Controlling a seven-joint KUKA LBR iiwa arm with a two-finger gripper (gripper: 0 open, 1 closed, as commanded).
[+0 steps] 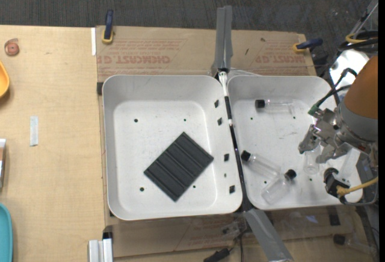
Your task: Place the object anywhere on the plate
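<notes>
End effector (317, 147) hovers in the right bin (274, 89), grip state unclear; 3 clear vials (255, 162) lie beside it, dark plate (178, 166) farther off, bare.

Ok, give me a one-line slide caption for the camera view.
Pincer low in the right bin among clear vials; dark ridged plate lies in the left bin.

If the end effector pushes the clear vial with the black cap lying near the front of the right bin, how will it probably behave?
The clear vial lies on its side and looks round, so it will probably roll. It seems empty, so likely light. Its smooth surface may slip between the fingers of the end effector.
</notes>
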